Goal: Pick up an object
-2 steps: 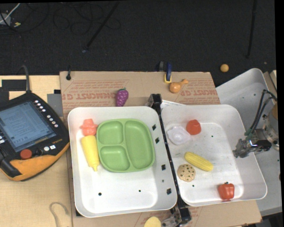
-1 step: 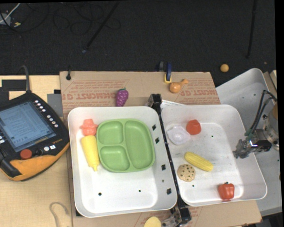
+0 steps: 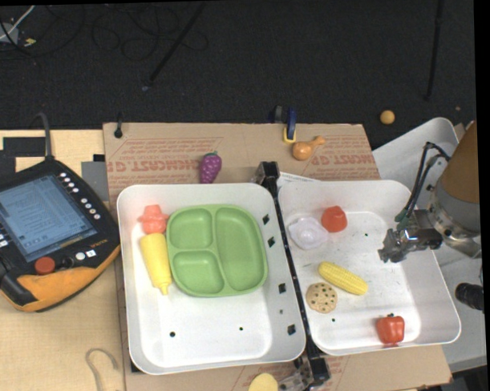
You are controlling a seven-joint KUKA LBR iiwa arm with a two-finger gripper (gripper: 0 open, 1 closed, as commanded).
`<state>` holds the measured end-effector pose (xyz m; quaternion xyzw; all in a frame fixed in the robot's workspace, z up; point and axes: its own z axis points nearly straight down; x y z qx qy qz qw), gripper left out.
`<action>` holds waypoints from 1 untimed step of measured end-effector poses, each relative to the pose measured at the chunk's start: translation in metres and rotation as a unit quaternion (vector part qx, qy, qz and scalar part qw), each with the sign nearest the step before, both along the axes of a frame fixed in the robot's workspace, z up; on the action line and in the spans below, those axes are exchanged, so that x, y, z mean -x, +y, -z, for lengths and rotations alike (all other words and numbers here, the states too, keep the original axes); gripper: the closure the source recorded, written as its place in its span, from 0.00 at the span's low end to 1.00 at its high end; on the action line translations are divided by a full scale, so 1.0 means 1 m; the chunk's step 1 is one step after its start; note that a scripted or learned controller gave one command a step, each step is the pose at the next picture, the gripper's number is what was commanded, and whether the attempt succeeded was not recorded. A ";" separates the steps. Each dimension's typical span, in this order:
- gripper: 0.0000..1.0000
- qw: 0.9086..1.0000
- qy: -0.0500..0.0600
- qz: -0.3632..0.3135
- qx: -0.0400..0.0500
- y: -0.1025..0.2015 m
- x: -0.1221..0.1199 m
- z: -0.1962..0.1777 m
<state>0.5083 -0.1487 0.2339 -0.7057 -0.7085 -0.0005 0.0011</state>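
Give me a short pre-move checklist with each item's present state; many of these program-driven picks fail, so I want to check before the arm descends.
1. Pickable things lie in the right bin: corn cob, cookie, red pepper, red tomato: ok.
2. Gripper is over the right bin: ok.
3. Gripper directly above a thing: not ok; it hangs over bare floor near the right wall.
4. Finger opening: cannot tell.
5. Corn cob and cookie apart enough for a clean grasp: cannot tell; they lie close.

One fixed overhead camera slants onto both bins [image 3: 289, 253].
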 end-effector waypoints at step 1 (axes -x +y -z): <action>1.00 1.000 0.002 0.001 0.000 0.046 -0.014 0.012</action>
